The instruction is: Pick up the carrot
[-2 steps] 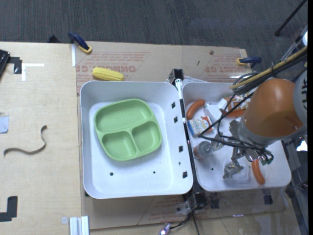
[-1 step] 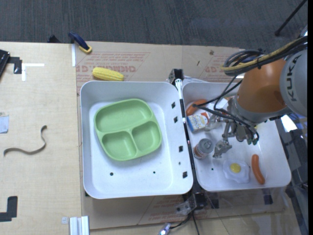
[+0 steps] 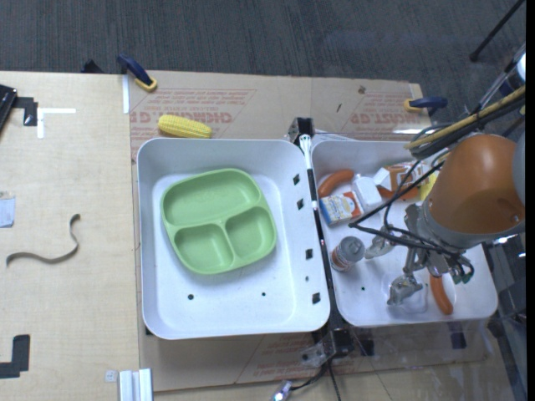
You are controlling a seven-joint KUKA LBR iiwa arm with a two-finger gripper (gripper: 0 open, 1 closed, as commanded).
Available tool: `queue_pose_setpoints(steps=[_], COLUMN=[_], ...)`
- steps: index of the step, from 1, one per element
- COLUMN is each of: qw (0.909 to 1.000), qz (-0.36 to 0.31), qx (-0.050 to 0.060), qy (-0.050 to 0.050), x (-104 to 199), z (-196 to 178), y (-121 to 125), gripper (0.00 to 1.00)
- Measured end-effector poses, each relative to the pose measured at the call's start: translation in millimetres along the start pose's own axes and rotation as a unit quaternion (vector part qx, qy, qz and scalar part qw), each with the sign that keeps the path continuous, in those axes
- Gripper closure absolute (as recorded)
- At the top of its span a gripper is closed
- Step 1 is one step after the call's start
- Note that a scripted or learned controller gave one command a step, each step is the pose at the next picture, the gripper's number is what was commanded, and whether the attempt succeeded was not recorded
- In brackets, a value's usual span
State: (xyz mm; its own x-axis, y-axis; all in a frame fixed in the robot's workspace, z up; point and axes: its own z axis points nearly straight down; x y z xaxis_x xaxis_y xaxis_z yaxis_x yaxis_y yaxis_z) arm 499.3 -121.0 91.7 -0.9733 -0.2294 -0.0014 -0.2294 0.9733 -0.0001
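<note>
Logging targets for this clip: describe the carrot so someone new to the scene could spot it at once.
Start at the right-hand white bin, under the arm. Go to its near right corner, just beside the gripper: the carrot is the small orange stick lying there. The sausage at the bin's far left is redder, curved and thicker.

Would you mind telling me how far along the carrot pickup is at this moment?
Done: the arm has reached into the right bin, and its pincer hangs low beside the carrot. In hand: nothing visibly gripped. Left: the carrot lies on the bin floor and has yet to be grasped and lifted.
</note>
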Motion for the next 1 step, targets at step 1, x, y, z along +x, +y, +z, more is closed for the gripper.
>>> queue_pose_setpoints(steps=[1], qw=[1.0000], qz=[-0.002], qx=[0.001], qy=[-0.002], x=[-2.0], z=[-9.4], y=[0.6], gripper=[1.00])
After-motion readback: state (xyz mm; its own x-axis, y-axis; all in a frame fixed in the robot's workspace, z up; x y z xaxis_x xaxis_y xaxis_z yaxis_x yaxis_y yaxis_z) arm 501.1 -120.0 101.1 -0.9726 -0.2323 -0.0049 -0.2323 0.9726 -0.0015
